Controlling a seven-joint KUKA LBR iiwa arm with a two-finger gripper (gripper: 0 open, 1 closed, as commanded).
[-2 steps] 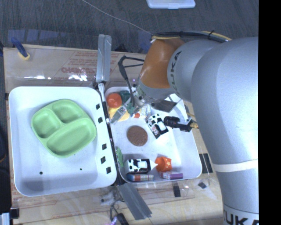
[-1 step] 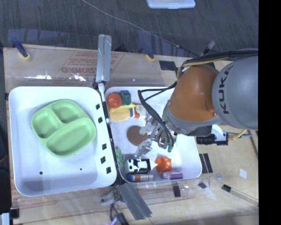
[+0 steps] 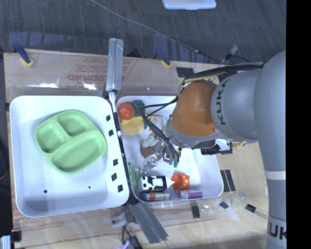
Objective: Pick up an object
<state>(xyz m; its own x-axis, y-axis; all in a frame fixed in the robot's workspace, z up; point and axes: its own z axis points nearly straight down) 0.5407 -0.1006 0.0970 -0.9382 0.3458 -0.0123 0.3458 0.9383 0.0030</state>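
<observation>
- I am hovering the gripper (image 3: 163,154) over the right bin (image 3: 211,175), amid clutter; how its tips stand, I cannot tell.
- Nearest candidate: the orange toy (image 3: 181,181), sitting at five o'clock from it, untouched.

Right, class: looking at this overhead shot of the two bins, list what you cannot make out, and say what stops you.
- Gripper in the camera view: too small and cluttered to tell whether its fingers are open, or hold anything.
- Right bin: the arm's orange band hides its upper right part.
- Brown object: partly behind the gripper, identity unclear.
- Black-and-white item: too small to identify.
- White object: cut off by the top edge.
</observation>
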